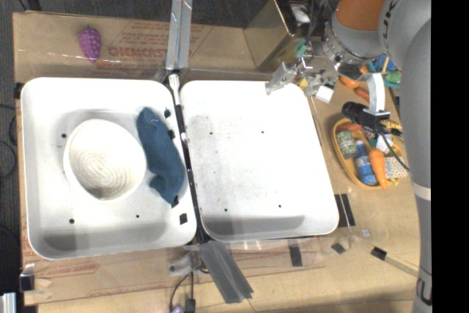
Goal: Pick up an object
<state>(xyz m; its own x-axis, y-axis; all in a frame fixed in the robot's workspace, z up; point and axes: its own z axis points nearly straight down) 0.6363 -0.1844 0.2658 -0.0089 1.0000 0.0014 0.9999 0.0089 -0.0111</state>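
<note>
Gripper [293,75] sits over the far right corner of the right bin [256,157], just at its rim. Can't tell how the jaws stand from here; nothing visible between them. Arm [396,4] comes in from the right, orange band up top, grey link running down the right side.

2 white bins side by side. Left bin [44,223] holds 2 things: a round cream woven hat [104,159], left of centre, and a dark blue cloth [161,154] crumpled just beside it, touching its right edge and lying along the bin's right wall. Both well apart from the gripper.

Off the bins: small purple berry-like toy [90,42] on the cardboard beyond the left bin. Yellow basket [344,154] of small mixed items on the bench right of the right bin, under the arm.
</note>
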